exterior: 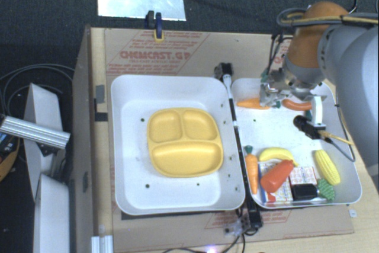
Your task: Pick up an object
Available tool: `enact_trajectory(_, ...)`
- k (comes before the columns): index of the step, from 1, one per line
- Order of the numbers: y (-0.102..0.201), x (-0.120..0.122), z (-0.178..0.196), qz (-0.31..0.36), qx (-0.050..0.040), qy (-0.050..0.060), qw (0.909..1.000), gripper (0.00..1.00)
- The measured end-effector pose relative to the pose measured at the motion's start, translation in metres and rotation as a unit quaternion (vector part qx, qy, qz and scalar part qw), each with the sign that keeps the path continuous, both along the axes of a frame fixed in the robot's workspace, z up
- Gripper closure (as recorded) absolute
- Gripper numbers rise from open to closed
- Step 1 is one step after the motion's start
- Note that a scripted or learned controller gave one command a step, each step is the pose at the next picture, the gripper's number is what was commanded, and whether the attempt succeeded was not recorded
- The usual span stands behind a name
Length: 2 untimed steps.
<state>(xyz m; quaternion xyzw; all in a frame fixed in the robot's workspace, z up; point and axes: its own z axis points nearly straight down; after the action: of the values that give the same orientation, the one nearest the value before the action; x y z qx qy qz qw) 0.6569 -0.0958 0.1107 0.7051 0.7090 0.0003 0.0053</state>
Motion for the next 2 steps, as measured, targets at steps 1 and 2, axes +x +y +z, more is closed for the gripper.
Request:
enact_trajectory(1, -0.047, -0.059, 0.023, -0.002, 0.0023, 0.003, 1.0000, 1.00)
enact_trajectory(2, -0.059, -0.104, 0.026, -0.003, 0.0031, 0.003, 1.0000, 1.00)
